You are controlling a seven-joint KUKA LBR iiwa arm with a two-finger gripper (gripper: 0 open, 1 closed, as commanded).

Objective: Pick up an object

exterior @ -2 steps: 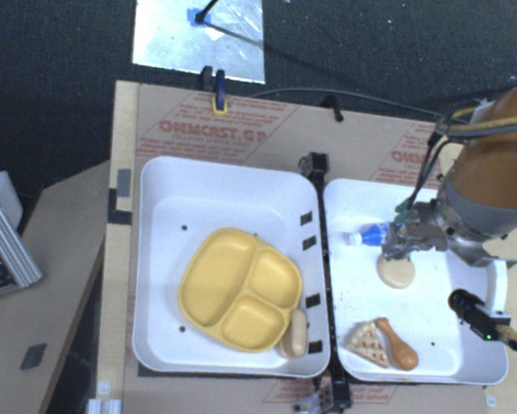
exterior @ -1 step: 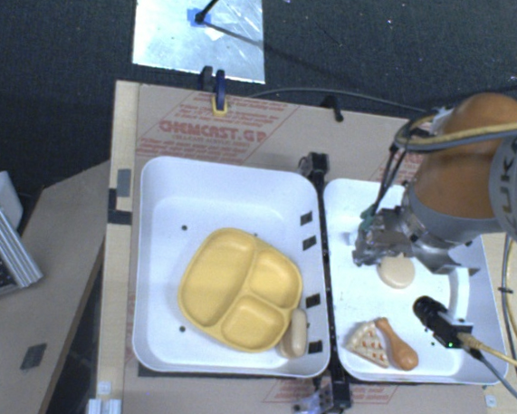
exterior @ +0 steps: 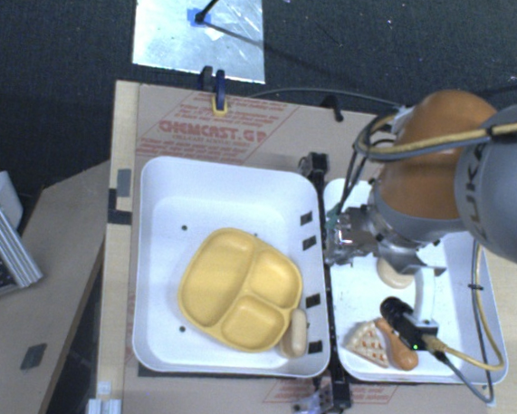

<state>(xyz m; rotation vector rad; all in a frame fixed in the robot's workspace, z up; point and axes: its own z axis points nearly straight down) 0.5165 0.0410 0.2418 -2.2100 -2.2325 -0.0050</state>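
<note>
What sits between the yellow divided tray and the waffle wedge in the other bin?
In the camera view, a small beige piece leans against the yellow tray; then come the bins' adjoining walls before the waffle wedge.

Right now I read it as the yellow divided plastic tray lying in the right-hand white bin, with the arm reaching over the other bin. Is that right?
Not quite. The camera view shows the yellow divided plastic tray lying in the left-hand white bin, not the right-hand one. The arm reaches over the other bin, the right-hand white bin, as you said.
</note>
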